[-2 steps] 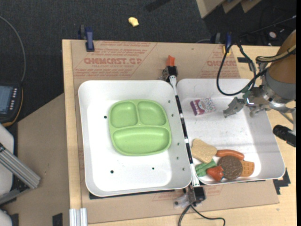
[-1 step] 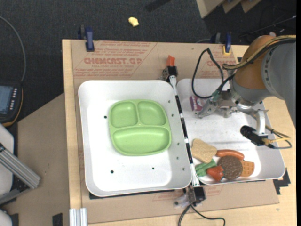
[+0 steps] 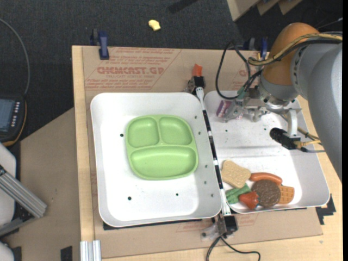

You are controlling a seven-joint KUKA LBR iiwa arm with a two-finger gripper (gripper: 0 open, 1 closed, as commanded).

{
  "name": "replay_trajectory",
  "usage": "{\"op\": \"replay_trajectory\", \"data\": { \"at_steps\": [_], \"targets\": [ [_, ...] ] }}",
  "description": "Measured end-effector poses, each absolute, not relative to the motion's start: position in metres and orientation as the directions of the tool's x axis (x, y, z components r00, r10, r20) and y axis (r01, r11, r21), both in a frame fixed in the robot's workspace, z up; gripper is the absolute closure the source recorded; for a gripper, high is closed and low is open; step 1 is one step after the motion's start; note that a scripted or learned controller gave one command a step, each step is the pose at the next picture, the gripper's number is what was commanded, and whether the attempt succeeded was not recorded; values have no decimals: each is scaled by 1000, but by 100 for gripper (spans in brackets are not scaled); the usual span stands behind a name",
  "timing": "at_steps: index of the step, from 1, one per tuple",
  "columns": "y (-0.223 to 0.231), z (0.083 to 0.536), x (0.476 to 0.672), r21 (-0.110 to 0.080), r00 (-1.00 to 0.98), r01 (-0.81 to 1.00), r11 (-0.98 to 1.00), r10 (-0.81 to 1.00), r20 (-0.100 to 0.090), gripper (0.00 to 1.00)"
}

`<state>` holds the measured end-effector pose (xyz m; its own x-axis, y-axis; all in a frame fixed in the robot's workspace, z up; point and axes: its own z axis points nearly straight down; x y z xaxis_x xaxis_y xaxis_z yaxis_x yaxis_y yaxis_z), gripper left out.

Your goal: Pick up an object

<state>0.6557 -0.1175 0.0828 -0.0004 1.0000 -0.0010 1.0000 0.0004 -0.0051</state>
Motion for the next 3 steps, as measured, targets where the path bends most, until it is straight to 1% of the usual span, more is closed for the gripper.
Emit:
{"op": "replay_trajectory", "data": {
  "at_steps": [1,2,3],
  "targets": [
    [-199,84,664,-10,3,1000,-3,1000,0,0],
    [-222,121,667,7,2,1000,-2,1000,-4,0],
    [-169,154,668,3,-5,1000,5,1000,0,0]
  ]
}}
